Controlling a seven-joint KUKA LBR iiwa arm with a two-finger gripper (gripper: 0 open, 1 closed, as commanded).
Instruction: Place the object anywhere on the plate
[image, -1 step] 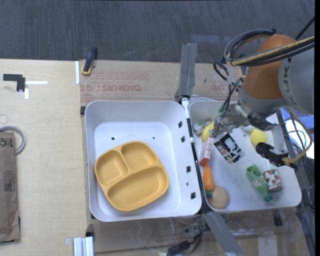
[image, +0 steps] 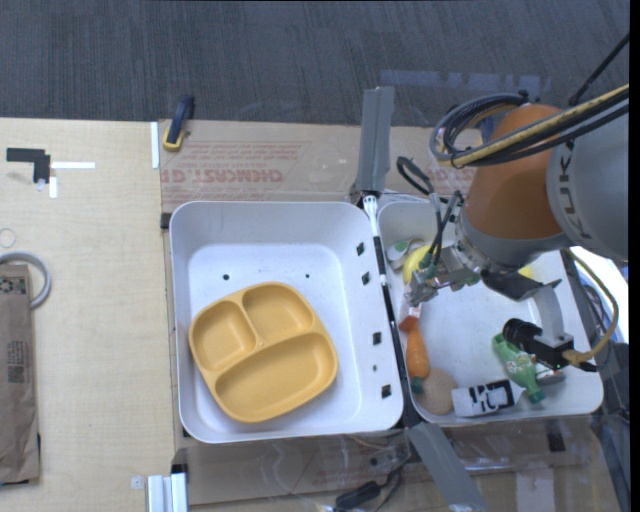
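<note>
You had the grey arm with the orange band (image: 515, 190) reaching in from the right, over the right-hand shallow white bin (image: 470, 320). Its two-finger gripper (image: 418, 290) hung low near that bin's left wall. From this angle you could not tell whether the tool was released or clenched, and nothing could be seen grasped in it.

Just below the gripper, close against the left wall, lay a small orange carrot-shaped toy (image: 415, 352), pointing roughly along the wall. You could not tell whether the gripper touched it. A yellow curved piece (image: 413, 261) lay just above the gripper, partly hidden by the wrist. Near the bin's front edge sat a pale beige rounded lump (image: 432, 392), and just beside that a white box with black markings (image: 486, 398). A green plastic toy (image: 522, 372) lay further right, near the box.

The yellow three-compartment plastic plate (image: 262, 350) sat in the left-hand shallow white bin (image: 260, 230), toward its front, turned at a slant. The carrot-shaped toy and the other pieces were all in the right bin, with the two bins' adjoining walls between them and the plate.
</note>
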